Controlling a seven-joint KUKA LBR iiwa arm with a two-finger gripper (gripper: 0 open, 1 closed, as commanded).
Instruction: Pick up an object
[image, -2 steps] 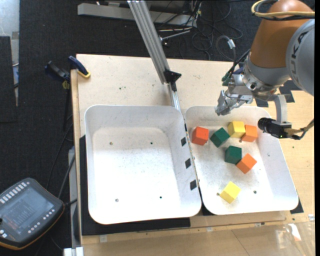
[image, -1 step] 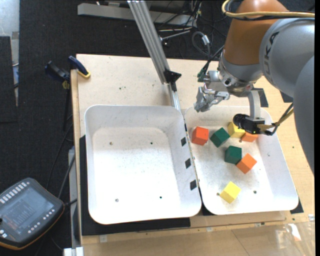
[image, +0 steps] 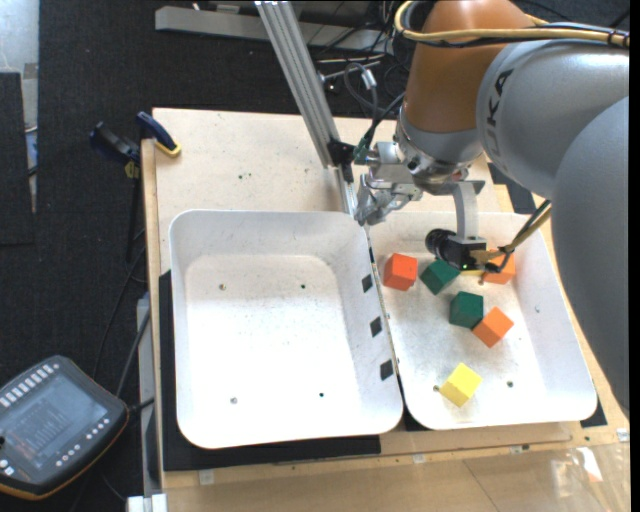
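Observation:
The right bin (image: 560, 385) holds several small cubes. An orange cube (image: 401, 271) lies near the bin's left wall, with a green cube (image: 439, 275) just right of it. Lower down sit a second green cube (image: 466, 309) and an orange cube (image: 492, 326) side by side. A yellow cube (image: 461, 384) lies alone near the front. Another orange cube (image: 502, 266) is partly hidden at the right. My gripper (image: 376, 207) hangs over the back left corner of the right bin, above and behind the first orange cube, with nothing seen in it.
The left bin (image: 200, 250) adjoins the right one along a shared wall with black marks (image: 377, 325). A slanted aluminium post (image: 305, 85) rises behind the gripper. A blue and yellow clamp (image: 140, 138) grips the bench's back left corner. A pendant (image: 50, 425) lies off the bench at the front left.

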